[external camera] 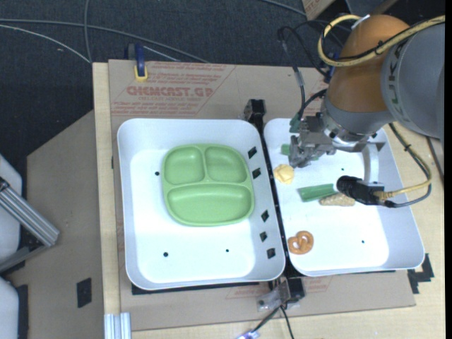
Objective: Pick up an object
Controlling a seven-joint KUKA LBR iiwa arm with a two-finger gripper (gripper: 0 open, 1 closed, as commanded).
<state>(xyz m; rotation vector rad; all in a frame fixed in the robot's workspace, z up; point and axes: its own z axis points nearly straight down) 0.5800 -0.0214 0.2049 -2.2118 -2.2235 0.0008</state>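
Yellow block (284, 174), small and pale, lies on the floor of the right bin (395, 239), at that bin's upper left and close to the wall shared with the left bin (141, 189). By position it looks the likeliest thing to be picked. The end effector (302, 154) hangs just to its upper right, pointing down, near the block but not on it. Whether the end effector is open or closed cannot be told from this angle, and nothing shows gripped in it. A small green scrap (285, 149) peeks out at the end effector's left side, just above the block.

To the block's lower right a green stick (315, 191) lies flat. A tan, rough-looking piece (337, 200) sits at the stick's right end, touching it or nearly so; I cannot tell which. A pretzel (301, 243) lies apart from these, toward the bin's lower left.

The items lie loose and mostly separate, which should suit taking one at a time. The block's nearness to the wall may leave little room on that side.

The arm (367, 62), grey with an orange band, enters from the upper right of the frame and bends down over the upper part of the right bin.

The left bin holds a green plate (207, 184) with three compartments, set near its middle. Both bins rest side by side on a brown counter (176, 83), which has red lettering along its upper edge.

No object is lifted yet.
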